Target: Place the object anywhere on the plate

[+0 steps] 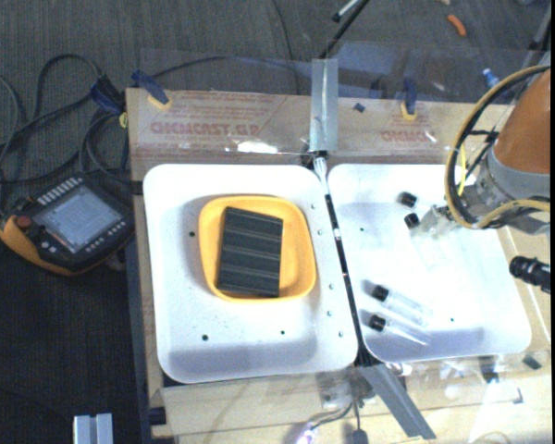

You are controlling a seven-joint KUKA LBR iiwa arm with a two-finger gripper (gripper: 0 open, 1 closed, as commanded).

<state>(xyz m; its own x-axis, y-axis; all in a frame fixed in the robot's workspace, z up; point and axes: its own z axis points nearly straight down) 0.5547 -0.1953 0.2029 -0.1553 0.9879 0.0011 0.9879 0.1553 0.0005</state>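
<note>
plate (pixel 301 248), yellow, sits in the left bin (pixel 166 276) with the dark ridged block (pixel 251 251) already on it, long axis running near to far. gripper (pixel 435 218) is well to its right, over the right bin (pixel 499 331); i cannot tell its state.

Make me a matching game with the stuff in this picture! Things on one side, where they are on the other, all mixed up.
Things:
1. dark block
2. yellow plate
3. clear tubes
4. handheld controller

Places:
A. in the right bin
B. on the floor, left of the bench
C. lying on the plate
D. in the left bin

Pairs: 1-C, 2-D, 3-A, 4-B
</note>
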